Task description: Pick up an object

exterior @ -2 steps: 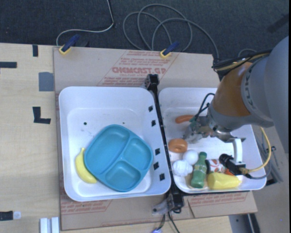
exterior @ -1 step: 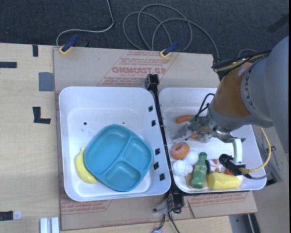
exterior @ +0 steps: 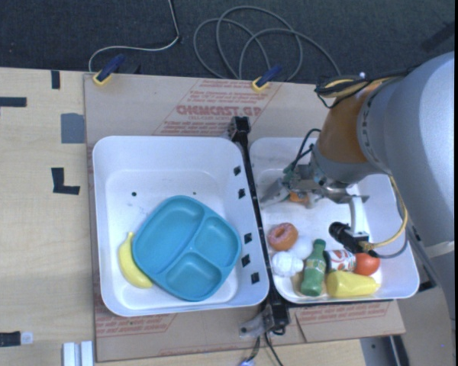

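Orange object (exterior: 298, 197) sits right under the gripper (exterior: 295, 187), whose grip I cannot tell.

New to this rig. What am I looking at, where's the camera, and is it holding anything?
One fixed camera looks down at a slant on a bench with two white bins. The big grey shape with the orange band is a robot arm reaching in from the right. Its pincer is down in the right bin, over a small orange item; I cannot tell whether it grips it. That bin also holds a donut, a white ball, a green bottle, a tomato and a yellow pepper. The left bin holds a blue tray lying over a banana.
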Controlling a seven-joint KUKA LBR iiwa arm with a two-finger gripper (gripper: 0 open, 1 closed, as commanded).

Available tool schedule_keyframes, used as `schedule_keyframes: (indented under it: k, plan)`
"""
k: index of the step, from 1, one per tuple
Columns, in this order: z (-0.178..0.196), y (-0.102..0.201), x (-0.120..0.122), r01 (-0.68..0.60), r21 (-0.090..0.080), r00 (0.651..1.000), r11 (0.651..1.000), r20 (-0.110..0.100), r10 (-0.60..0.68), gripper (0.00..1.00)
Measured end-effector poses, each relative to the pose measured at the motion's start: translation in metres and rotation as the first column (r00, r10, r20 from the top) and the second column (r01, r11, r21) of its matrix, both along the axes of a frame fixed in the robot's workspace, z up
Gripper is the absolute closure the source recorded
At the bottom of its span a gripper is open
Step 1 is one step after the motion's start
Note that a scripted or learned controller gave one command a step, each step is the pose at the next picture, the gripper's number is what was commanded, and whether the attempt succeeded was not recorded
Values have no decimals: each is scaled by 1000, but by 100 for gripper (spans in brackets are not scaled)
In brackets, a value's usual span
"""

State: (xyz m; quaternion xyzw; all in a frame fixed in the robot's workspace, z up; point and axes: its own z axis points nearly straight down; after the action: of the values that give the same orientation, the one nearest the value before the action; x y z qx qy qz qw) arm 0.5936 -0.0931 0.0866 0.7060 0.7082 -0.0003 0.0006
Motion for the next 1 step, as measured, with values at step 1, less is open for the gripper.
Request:
schedule_keyframes:
  k: [1]
  plan:
    - [11,-1,-1,2,0,1000,1000,0,-2,100]
